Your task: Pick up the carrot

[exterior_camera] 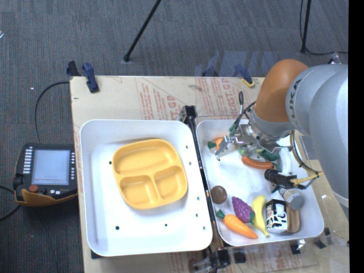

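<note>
A grey KUKA arm with an orange band reaches in from the right over the right-hand shallow white bin, its two-finger gripper low in the bin's upper left part; from here I cannot tell how the pincer stands or whether anything lies in it. The task's orange plastic carrot with a green top lies near the bin's front edge, well apart from the gripper, its green end pointing left. Just behind it sits a purple bunch of toy grapes, with a yellow toy banana to the right and a small brown round object to the left. A black-and-white patterned carton lies at the front right. A red-orange sausage-shaped toy rests beside the wrist. The left-hand shallow white bin holds a yellow three-compartment plastic tray. A handheld control pendant with a grey screen lies on the floor to the bench's left.
</note>
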Tool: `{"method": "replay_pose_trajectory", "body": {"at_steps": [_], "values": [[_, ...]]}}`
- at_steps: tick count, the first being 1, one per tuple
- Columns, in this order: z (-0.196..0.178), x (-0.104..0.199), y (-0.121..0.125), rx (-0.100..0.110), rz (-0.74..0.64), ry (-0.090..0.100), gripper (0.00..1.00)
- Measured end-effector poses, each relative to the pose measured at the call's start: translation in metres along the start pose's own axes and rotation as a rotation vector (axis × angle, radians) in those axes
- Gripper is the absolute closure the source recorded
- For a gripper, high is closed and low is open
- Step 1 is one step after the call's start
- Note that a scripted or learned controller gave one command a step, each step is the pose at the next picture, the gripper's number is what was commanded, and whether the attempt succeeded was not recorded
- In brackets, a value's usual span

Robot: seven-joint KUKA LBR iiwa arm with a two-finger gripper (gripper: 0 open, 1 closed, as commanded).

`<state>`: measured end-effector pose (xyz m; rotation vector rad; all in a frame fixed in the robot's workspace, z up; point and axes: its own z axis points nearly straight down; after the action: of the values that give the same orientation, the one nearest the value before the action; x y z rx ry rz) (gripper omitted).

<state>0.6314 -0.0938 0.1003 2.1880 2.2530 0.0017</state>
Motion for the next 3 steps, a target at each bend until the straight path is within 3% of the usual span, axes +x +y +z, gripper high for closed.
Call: {"method": "replay_pose_trajectory", "body": {"at_steps": [1, 2, 3], "values": [[0.0133, 0.0010, 0.0125, 0.004, 0.311, 0.001, 0.00], [0.0040, 0.0014, 0.0115, 0.014, 0.307, 0.002, 1.00], [0.0045, 0.0016, 0.0113, 0.015, 0.306, 0.002, 0.00]]}}
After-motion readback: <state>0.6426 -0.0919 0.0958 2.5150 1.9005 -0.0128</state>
